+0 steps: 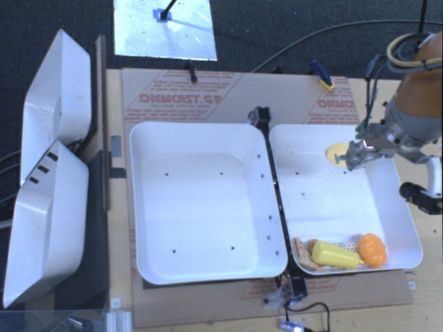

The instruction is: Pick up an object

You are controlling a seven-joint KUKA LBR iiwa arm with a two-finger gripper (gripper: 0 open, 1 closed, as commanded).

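Under both bins, the board (208, 92) carries red lettering, and "CHEMCAST GP" reads plainly along its top left, with a partial repeat of it near the top right. Over in the right bin (387, 192), the gripper (354, 159) is down near the far wall, its tip right beside a pale yellow disc (336, 152) — touching it or just above, hard to call from this angle. Whether the gripper is released or clenched, I cannot tell; nothing clearly sits in its grasp. Well apart, in the near corner of that bin, a yellow piece (335, 255), an orange ball (373, 250) and a few small bits lie bunched together. The left bin (201, 206) sits alongside, touching.
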